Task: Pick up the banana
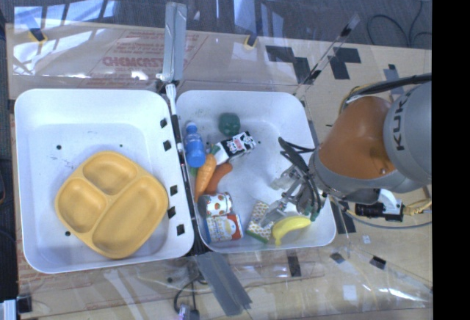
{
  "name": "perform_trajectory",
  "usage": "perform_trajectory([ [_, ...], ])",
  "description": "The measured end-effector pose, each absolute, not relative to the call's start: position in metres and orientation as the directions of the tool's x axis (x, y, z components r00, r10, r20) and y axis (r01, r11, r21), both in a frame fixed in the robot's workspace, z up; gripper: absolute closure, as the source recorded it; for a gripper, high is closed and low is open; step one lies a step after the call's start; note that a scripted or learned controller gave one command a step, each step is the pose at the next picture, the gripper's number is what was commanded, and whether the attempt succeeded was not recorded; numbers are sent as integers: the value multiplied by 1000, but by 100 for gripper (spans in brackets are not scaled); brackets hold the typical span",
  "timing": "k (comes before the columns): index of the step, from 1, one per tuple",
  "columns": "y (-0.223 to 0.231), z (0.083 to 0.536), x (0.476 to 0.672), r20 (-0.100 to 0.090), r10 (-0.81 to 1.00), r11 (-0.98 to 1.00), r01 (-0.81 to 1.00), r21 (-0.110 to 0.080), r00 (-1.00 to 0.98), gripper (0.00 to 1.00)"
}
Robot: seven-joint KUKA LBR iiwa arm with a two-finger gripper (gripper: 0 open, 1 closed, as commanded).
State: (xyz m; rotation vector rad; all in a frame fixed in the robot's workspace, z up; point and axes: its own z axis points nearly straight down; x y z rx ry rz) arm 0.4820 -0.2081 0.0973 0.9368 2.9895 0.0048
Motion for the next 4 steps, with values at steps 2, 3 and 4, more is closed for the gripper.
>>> perform_trajectory([
  [2, -208, 97, 482, -8, 526, 851, 526, 5, -850, 0],
  [3, -202, 97, 526, -7, 613, 790, 613, 2, -790, 0],
  [4, -200, 97, 494, -11, 614, 790, 613, 5, -790, 0],
])
